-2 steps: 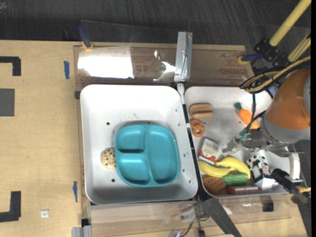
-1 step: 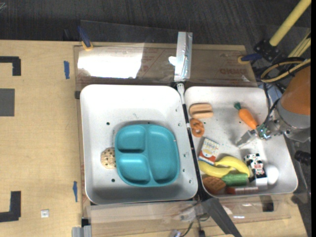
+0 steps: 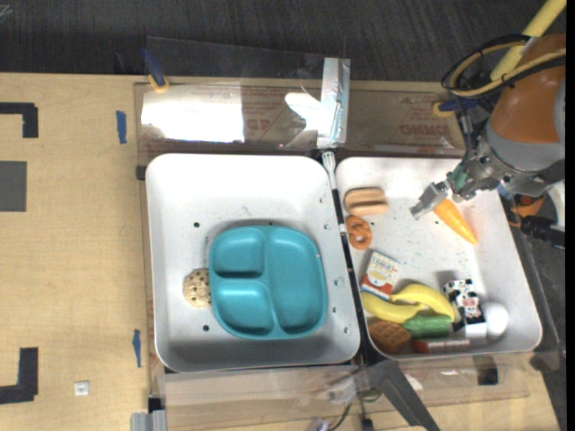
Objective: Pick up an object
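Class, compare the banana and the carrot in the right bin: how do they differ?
The banana is yellow and curved; the carrot is orange, straight and tapered. The banana lies near the front of the right bin among other toys; the carrot lies farther back, beside the gripper. Both are toy foods.

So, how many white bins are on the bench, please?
2. The left bin holds a teal divided plate and a cookie; the right bin holds the toy food, with the gripper above it.
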Available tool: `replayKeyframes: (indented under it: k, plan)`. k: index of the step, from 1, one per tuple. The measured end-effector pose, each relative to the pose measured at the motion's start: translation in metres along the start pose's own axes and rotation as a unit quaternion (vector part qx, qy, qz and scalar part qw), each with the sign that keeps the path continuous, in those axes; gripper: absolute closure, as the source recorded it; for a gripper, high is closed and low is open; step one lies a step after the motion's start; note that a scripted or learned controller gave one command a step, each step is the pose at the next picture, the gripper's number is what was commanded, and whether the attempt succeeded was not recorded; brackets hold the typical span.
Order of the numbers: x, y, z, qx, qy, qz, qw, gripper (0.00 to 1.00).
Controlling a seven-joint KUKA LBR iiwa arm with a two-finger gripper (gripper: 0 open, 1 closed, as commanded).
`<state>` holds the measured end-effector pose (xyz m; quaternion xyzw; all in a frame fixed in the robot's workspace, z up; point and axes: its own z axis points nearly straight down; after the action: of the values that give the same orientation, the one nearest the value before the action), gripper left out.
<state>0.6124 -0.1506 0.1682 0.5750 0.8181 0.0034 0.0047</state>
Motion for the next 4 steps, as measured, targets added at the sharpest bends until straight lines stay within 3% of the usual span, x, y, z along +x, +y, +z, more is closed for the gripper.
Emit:
replayKeyframes:
  k: [1,2,3,4]
  plan:
    - [-0.014,-0.001,0.05,0.006,0.003,-0.057,0.9983,0.0]
    - [0.005,-0.026,0.02,0.005,0.002,-0.004,1.0,0.0]
    - [-0.059,0.015,0.034,0.004,0.0,-0.089,0.996,0.0]
    - [-0.019,-0.04,0.058,0.005,0.002,-0.015,0.9999,0.0]
